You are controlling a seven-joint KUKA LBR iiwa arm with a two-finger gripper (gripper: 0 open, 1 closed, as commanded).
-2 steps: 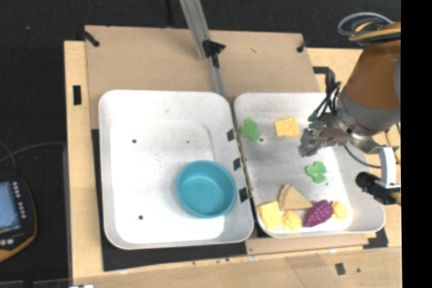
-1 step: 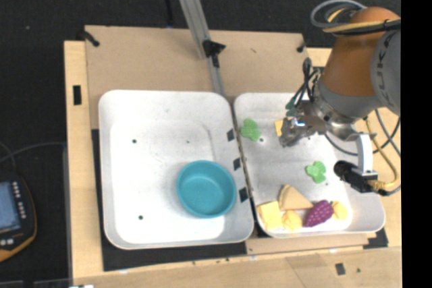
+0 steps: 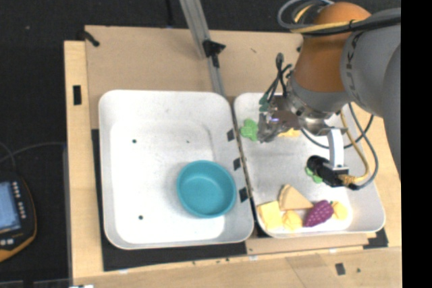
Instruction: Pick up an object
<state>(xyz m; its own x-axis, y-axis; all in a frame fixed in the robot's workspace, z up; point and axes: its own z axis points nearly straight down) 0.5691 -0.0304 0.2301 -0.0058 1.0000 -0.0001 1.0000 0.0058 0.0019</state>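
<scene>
Gripper (image 3: 268, 126) low in the right-hand white bin (image 3: 364, 222), near its left wall, just beside a small green plastic piece (image 3: 249, 129). You can't tell its state. Centre over the green piece before closing; that wall crowds the approach.

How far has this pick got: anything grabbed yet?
Done: the arm has reached over the right bin, with the gripper low at its upper left corner beside a green item. In hand: nothing visibly held; the fingers are unclear. Left: grasp and lift. The bowl, purple grapes and yellow pieces lie untouched.
</scene>
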